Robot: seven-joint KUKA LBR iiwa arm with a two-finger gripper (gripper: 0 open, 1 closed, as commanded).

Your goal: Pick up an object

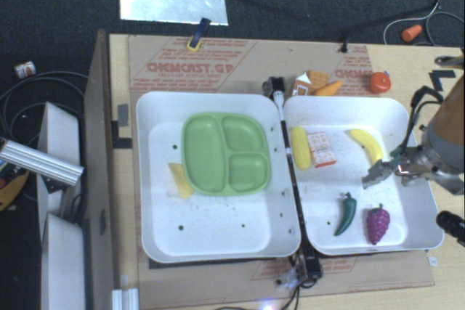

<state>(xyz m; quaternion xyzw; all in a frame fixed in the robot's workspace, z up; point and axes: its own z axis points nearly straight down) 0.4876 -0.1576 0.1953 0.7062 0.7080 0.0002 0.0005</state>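
In the camera view you have two white bins side by side across the middle of the frame. The left bin [156,229] holds a green divided plate [225,155] with a small yellow piece [180,180] lying just beside its lower left edge. The right bin [320,225] carries the loose things: a yellow corn cob [299,147] against its left wall, a small red-and-white packet [320,149] touching the cob's right side, a banana [366,144] toward the upper right, and, lower down, a green pepper [346,214] with a purple grape bunch [377,223] just beside it on the right.

The arm comes in from the right edge of the frame, and its gripper [379,174] sits over the right bin, in the bare floor between the banana above and the pepper and grapes below. Nothing lies between the fingers that you can make out, so treat it as carrying nothing. Whether they are spread or closed you cannot tell from this slant; the tip is small and dark against the bin.

By my reading, you are at the approach step: no object has been lifted. The banana lies closest, just up and to the left of the tip. The next move calls for centring over one object, lining the fingers across its narrow side, then coming down. The banana's curve may let it roll out of a loose pinch.
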